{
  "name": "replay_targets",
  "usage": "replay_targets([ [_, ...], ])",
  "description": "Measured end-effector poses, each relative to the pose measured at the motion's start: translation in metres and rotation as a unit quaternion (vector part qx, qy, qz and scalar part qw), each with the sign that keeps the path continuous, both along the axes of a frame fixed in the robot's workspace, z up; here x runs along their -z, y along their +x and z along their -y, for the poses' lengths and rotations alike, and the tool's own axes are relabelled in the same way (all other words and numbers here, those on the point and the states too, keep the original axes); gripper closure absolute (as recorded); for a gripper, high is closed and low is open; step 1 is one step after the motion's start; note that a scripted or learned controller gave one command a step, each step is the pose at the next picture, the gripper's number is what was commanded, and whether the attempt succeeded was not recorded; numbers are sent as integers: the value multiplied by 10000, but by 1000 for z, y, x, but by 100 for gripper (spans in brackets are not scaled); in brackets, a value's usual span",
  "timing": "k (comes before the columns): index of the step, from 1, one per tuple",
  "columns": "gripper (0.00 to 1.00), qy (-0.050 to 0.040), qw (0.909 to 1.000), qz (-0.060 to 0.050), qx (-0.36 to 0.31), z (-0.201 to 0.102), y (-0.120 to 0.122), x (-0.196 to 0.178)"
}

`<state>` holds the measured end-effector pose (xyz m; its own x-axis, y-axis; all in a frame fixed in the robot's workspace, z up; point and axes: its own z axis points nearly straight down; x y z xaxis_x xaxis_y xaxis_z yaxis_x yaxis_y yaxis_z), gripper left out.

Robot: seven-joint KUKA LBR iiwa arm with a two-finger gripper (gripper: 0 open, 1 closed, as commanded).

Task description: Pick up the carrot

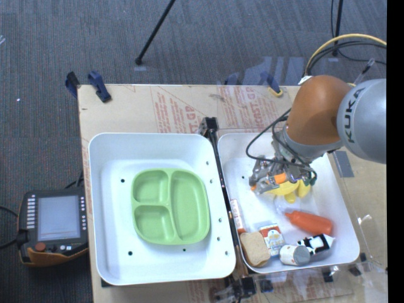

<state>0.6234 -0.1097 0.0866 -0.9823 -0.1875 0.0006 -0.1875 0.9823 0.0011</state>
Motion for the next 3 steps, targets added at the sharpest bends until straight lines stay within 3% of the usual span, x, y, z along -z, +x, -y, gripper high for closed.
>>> replay_targets([
  [1, 100, 2, 9844, 17, 1757, 11, -42, -57],
  [2, 100, -1, 9753, 20, 2208, 53, -69, -89],
  [3, 100, 2, 9839, 18, 1785, 56, -139, -10],
])
